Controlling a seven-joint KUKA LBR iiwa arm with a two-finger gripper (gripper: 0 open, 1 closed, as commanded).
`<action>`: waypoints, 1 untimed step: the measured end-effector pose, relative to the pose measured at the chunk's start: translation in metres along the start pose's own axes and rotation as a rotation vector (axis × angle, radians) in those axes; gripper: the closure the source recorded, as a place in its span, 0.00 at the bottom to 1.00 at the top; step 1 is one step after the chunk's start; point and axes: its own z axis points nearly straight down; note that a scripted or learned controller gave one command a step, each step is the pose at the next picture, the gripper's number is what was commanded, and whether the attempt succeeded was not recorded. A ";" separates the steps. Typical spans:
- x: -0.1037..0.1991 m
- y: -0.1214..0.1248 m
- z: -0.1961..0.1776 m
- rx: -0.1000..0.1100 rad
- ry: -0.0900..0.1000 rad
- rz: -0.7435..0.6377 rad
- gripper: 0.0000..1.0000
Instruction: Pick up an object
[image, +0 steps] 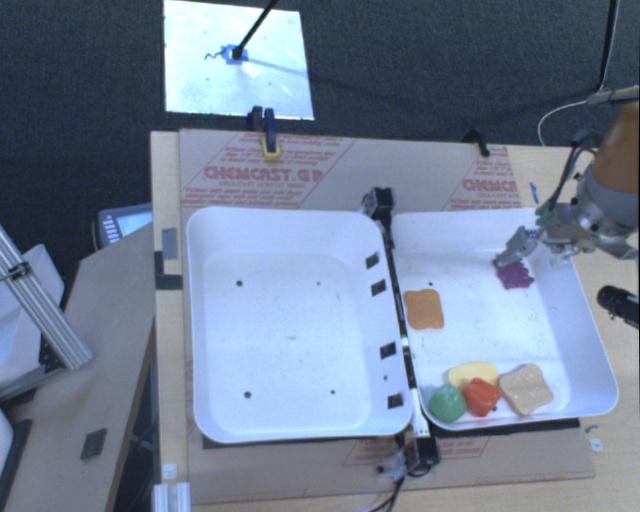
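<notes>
Green ball (446, 403) untouched; we judge our gripper (520, 246), finger state indiscernible, approaching the purple piece (516, 275), needing descent.

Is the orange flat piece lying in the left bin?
No, the orange flat piece lies in the right bin, near the divider between the two bins.
</notes>
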 end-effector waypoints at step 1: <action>0.072 0.021 0.119 -0.007 0.000 0.000 0.00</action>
